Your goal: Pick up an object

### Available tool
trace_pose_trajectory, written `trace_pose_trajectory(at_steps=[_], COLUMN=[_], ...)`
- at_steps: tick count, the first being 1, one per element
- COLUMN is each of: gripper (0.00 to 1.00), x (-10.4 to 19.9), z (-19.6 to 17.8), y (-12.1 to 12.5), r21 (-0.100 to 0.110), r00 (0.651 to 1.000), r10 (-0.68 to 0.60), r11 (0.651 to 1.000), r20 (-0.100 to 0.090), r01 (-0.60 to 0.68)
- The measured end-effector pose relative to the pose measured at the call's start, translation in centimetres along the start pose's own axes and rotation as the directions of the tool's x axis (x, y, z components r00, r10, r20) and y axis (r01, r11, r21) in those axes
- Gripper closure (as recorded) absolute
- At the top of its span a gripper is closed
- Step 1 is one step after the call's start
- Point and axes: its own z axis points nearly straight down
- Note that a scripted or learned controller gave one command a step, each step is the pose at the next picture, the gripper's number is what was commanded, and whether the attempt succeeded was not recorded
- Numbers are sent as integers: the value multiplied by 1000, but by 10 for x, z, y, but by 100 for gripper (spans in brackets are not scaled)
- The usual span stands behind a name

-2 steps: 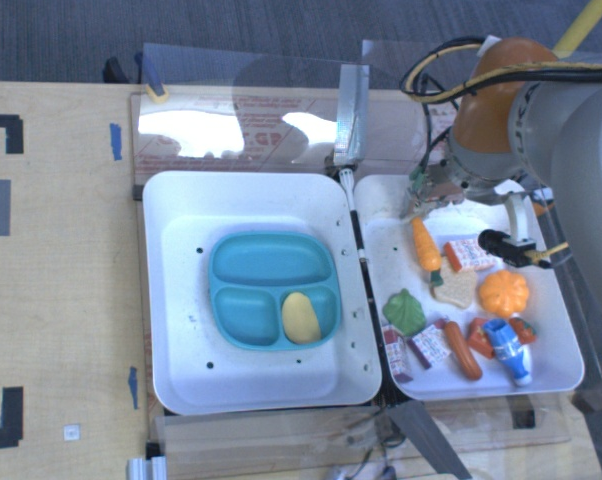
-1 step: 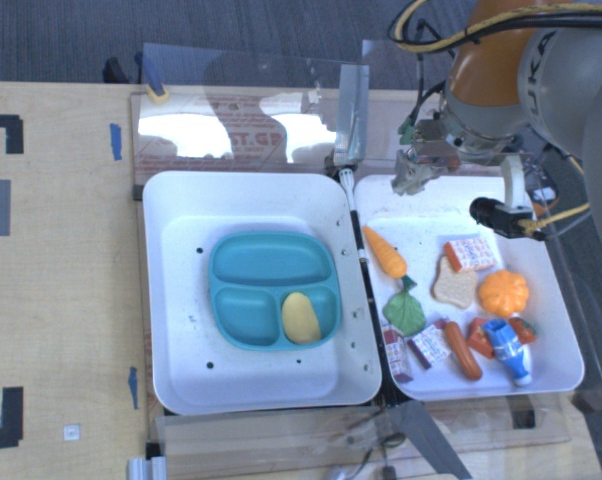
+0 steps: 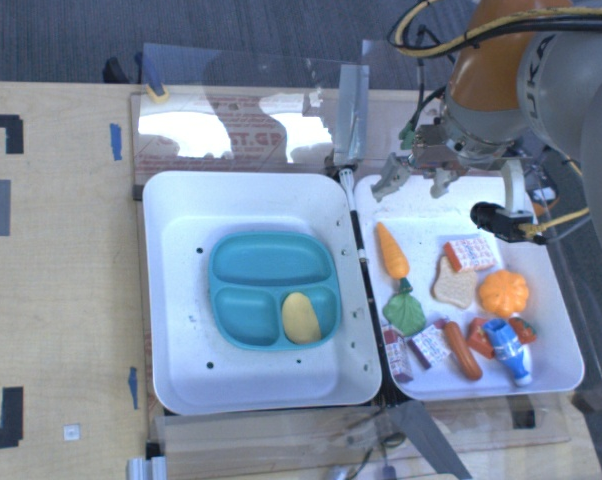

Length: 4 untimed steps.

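Sitting in the left shallow white bin point(image 3: 171, 268): a teal plastic divided tray point(image 3: 266, 268), lying well inside the walls with bare white floor on every side. Resting in the tray's lower right compartment: a smooth yellow lemon-shaped toy point(image 3: 301, 318).

Crowding the lower half of the right white bin point(image 3: 566, 368): an orange toy carrot with green leafy top point(image 3: 392, 253) lying near the left wall, a tan slice of toy bread point(image 3: 454, 288), a red-and-white printed packet point(image 3: 470, 254), a round orange fruit point(image 3: 504, 293), a red sausage point(image 3: 462, 349), small wrapped bars point(image 3: 431, 346) and a blue-and-white bottle point(image 3: 509, 351). Printing on the packets too small for reading.

Hovering over the bare upper left corner of the right bin: the grey two-finger gripper point(image 3: 413, 180), fingers spread apart and pinching nothing, apart from the carrot below.
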Motion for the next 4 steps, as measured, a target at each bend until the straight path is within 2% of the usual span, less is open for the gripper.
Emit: trace_pose_trajectory(at_steps=[1, 2, 3, 4], gripper=[0, 0, 0, 0], x=[-24, -23, -29, -55], z=[29, 13, 28, 123], y=[-62, -57, -32, -51], r21=[4, -2, 0, -9], r00=[997, 999, 1000, 997], r10=[-74, -32, 26, -80], r11=[997, 999, 1000, 997], r20=[0, 0, 0, 1], r01=[74, 32, -26, 80])
